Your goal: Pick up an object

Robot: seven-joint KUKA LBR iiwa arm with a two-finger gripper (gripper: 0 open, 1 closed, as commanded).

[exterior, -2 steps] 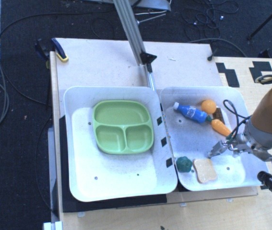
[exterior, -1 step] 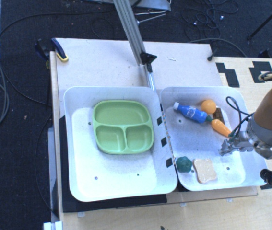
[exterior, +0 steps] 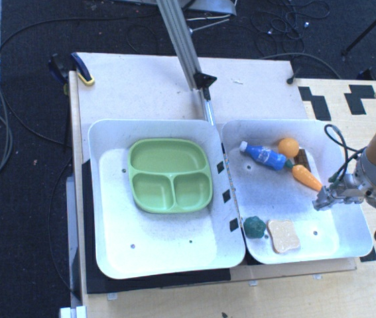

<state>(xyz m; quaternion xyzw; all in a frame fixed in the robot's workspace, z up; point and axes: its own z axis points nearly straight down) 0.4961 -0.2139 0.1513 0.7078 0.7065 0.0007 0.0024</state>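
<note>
White plastic made up both bins on my bench, the left bin [exterior: 108, 244] and the right bin [exterior: 353, 240] sitting edge to edge. I saw a green divided plate [exterior: 171, 175] lying flat in the left bin, toward its far half, with three compartments showing. All the loose pieces lay in the right bin. A blue bottle [exterior: 266, 156] lay on its side near the far wall, its white cap pointing left. An orange ball [exterior: 288, 146] touched the bottle's right end, and a toy carrot [exterior: 306, 177] lay just beside them, tip toward the right. Near the front edge sat a dark green lump [exterior: 254, 226] with a tan slice of toast [exterior: 284, 236] just beside it. My arm came in from the right, and the gripper [exterior: 321, 203] hung low over the right bin's right side, near the carrot's tip. I could not tell how the gripper was set.
</note>
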